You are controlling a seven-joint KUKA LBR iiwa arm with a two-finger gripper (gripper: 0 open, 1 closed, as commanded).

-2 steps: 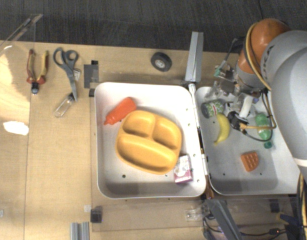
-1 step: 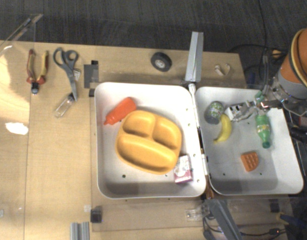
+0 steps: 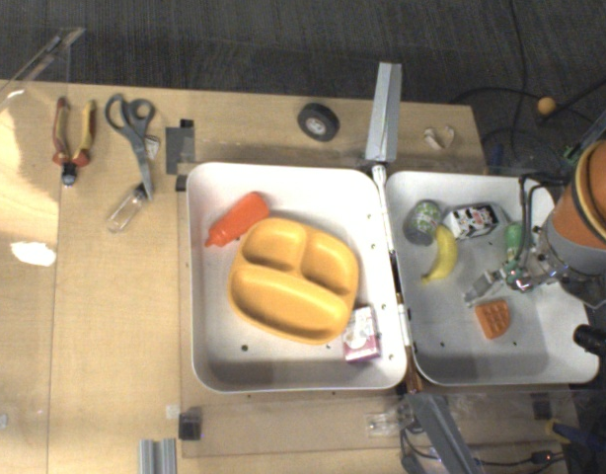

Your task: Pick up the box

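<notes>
A small pink and white box [image 3: 361, 335] lies in the left bin [image 3: 209, 294], at its front right corner, against the yellow divided tray [image 3: 294, 278]. A second small carton, black, white and red [image 3: 474, 219], lies at the back of the right bin [image 3: 540, 363]. My gripper [image 3: 502, 278] hangs low over the middle of the right bin, below the orange-banded wrist [image 3: 594, 205]. It is just above an orange ridged piece [image 3: 492, 318] and well to the right of the pink box. Nothing shows in its grasp.
An orange bottle [image 3: 236, 219] lies at the back left of the left bin. The right bin also holds a banana [image 3: 442, 254], a round can [image 3: 424, 219] and a small green item [image 3: 513, 235]. Scissors [image 3: 137, 136], pliers [image 3: 70, 138] and a tape roll [image 3: 318, 121] lie on the bench.
</notes>
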